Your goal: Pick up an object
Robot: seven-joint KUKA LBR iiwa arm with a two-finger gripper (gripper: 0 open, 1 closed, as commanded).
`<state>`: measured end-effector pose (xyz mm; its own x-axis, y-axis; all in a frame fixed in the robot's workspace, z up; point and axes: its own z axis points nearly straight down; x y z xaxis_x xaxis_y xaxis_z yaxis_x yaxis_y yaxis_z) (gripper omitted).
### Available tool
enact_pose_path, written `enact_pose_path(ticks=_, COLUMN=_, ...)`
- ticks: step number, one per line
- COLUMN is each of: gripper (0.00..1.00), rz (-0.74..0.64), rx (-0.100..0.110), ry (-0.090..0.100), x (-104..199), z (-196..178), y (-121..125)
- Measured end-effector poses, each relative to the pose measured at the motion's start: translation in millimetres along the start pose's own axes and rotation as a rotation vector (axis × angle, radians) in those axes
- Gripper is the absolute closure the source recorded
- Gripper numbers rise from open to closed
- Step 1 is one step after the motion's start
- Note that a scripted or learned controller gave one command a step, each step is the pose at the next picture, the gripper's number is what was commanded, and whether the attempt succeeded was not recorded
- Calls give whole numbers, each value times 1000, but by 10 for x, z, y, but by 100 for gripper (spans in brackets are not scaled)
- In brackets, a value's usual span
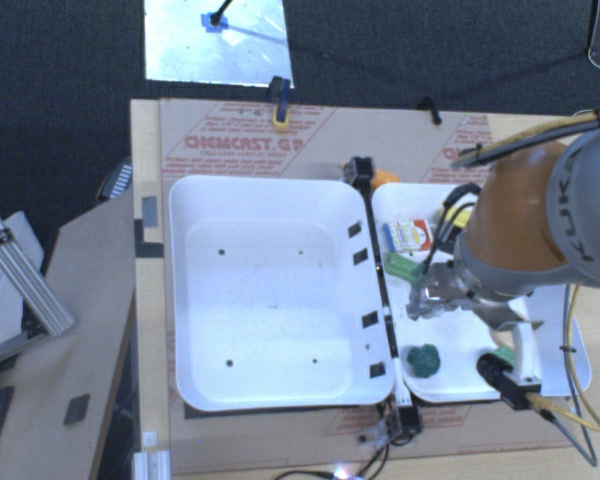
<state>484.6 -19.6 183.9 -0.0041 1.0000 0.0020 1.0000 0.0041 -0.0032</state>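
Observation:
My gripper [427, 298] hangs low over the middle of the right bin [450, 388], under the grey arm with its orange band. Just up and left of it lies a light green block [401, 266]. A white packet with red and blue print [408, 235] lies farther back. Near the bin's front left corner rests a dark green lump [423, 360]. A small bright green piece [503, 355] peeks out beside the wrist at the front right. The arm hides much of the bin's right half.
The left bin [270, 298] sits beside the right one, with black clips along their shared edge [368, 258]. An orange object [384, 179] lies at the back rim between the bins. A yellow clamp [279, 118] stands on the board behind.

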Motion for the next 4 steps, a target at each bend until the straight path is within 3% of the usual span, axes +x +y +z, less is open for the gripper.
enact_pose_path(ticks=1, gripper=100, rz=-7, rx=-8, ry=0, x=625, z=-7, y=538)
enact_pose_path(ticks=2, gripper=100, rz=4, rx=-12, ry=-2, x=342, z=-744, y=463)
enact_pose_path(ticks=3, gripper=100, rz=-2, rx=2, ry=-1, x=688, z=-110, y=241)
enact_pose_path(ticks=4, gripper=100, rz=-1, rx=-2, ry=-1, x=819, z=3, y=149)
